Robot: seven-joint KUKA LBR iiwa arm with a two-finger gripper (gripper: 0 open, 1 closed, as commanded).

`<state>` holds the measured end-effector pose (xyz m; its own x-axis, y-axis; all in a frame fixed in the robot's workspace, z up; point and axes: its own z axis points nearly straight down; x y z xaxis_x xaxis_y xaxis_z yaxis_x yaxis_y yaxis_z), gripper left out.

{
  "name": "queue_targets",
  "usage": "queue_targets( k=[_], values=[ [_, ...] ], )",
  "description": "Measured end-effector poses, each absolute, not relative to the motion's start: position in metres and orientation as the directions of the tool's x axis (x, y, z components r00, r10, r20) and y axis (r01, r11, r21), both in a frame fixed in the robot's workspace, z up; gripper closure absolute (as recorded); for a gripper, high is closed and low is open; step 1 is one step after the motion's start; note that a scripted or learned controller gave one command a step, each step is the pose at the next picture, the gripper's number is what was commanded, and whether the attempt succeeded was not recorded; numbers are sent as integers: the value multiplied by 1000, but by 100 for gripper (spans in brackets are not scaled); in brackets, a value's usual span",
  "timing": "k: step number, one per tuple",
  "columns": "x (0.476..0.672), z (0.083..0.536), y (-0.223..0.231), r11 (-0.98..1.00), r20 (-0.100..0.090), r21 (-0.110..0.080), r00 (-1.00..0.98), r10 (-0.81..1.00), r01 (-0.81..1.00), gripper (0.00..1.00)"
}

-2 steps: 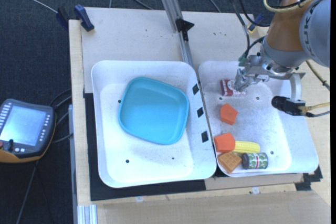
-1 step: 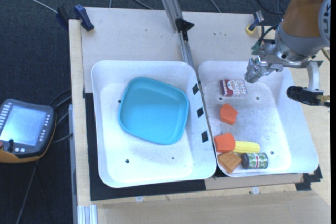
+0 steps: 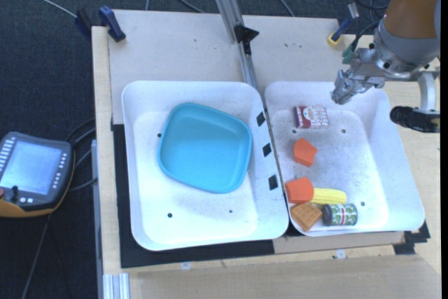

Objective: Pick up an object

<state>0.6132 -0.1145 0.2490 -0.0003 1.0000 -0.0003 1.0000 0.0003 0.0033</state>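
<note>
Nearest the front rim of the right bin (image 3: 402,171): a small dark can (image 3: 340,214) lying on its side, label green and yellow, touching a tan waffle-patterned piece (image 3: 306,216) at its left. Just behind these, a yellow corn-like piece (image 3: 328,196) lying flat, its end against an orange-red block (image 3: 299,189).

Mid-bin: a second orange block (image 3: 304,152), standing apart from the rest with bare floor all round it.

Far part of the same bin: a small red-and-white carton (image 3: 311,116), lying flat, also clear of its neighbours.

Left bin (image 3: 140,150): one turquoise plate (image 3: 205,146), shallow, square with rounded corners, set slightly askew.

Gripper (image 3: 345,89): hanging over the far rim of the right bin, just right of and beyond the carton, nothing seen between its tips. From where I stand the fingers blur into one grey mass; whether they are spread or closed I cannot tell.

Off the bench: a handheld control pendant (image 3: 31,171) on the dark floor at left.

Step in hand, by my reckoning: the approach, with no object yet chosen or touched. The carton is the closest candidate. The next move would call for a short shift inward over it, a descent, and a close across its narrower sides. The lone orange block would be an equally uncluttered choice; the front cluster looks awkward, its pieces touching.
</note>
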Motion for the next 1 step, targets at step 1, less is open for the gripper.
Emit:
queue_targets(
  k=[1],
  values=[
    [632, 253, -61, 5, 1, 1, -5, 1000, 1000, 100]
  ],
)
